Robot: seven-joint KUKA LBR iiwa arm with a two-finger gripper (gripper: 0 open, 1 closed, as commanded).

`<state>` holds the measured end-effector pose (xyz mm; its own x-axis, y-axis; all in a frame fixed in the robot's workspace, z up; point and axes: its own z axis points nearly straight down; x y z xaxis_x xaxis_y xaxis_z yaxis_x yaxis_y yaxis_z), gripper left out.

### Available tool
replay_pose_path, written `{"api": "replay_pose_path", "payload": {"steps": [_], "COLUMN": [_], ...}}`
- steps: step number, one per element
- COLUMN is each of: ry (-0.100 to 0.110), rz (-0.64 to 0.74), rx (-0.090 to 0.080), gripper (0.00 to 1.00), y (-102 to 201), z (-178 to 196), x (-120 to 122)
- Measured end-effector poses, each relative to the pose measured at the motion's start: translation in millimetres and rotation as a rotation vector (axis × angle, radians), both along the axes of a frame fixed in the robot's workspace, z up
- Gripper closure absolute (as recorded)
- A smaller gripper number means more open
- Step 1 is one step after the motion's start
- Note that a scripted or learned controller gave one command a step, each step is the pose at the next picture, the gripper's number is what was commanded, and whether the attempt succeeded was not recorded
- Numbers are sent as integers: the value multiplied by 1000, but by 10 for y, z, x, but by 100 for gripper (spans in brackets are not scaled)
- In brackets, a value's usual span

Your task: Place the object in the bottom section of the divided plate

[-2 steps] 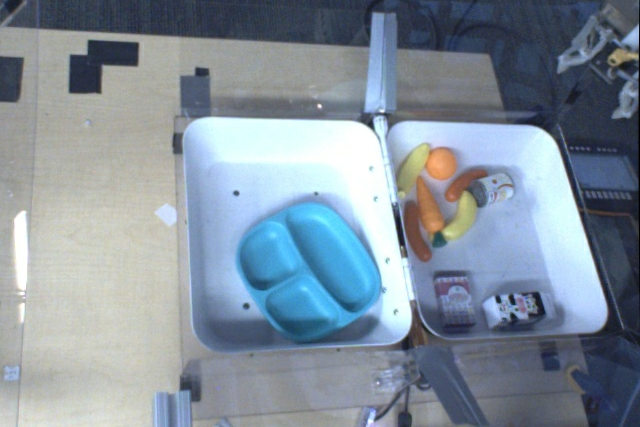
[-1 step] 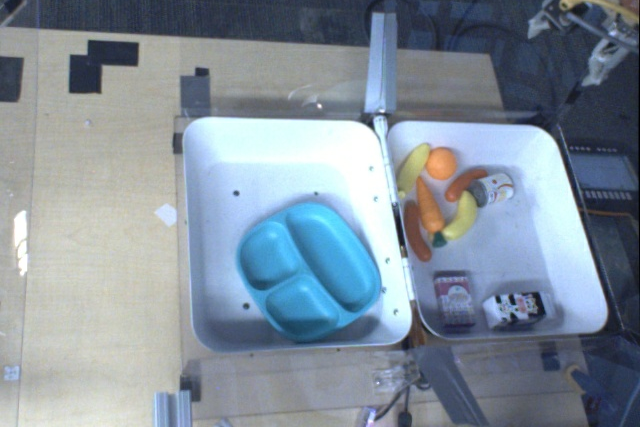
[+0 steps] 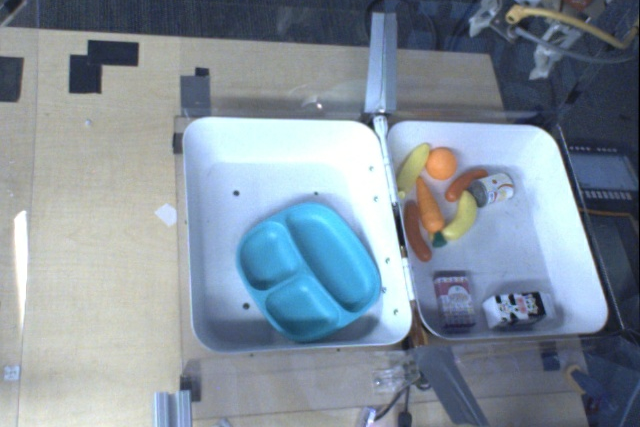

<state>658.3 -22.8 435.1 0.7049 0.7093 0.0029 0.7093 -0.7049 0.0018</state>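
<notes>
A blue divided plate (image 3: 308, 270) lies in the left white bin (image 3: 215, 215), toward its front. It has three sections: one at the left, a large one at the right and one at the bottom near the bin's front wall, and nothing lies in any of them. My gripper (image 3: 515, 25) hangs at the top right, above the bench behind the right bin (image 3: 570, 215), well away from the plate and the items. I see nothing in it.
The right bin holds a cluster of toy food: two yellow bananas (image 3: 412, 167), an orange (image 3: 441, 162), a carrot (image 3: 429, 203), sausages (image 3: 466, 182) and a small can (image 3: 495, 189). A dark packet (image 3: 455, 300) and a black-and-white box (image 3: 517, 309) lie near its front. A metal post (image 3: 381, 65) stands between the bins.
</notes>
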Motion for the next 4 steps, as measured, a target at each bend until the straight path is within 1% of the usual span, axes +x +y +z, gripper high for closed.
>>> {"api": "replay_pose_path", "payload": {"steps": [1,2,3,4], "ry": [-1,-1,-1,-1], "rz": [-115,-176,-218,-214], "rx": [1,2,3,4], "gripper": [0,0,0,0], "y": [617,1057,1642,2248], "z": [5,8,7,8], "x": [69,24,41,26]}}
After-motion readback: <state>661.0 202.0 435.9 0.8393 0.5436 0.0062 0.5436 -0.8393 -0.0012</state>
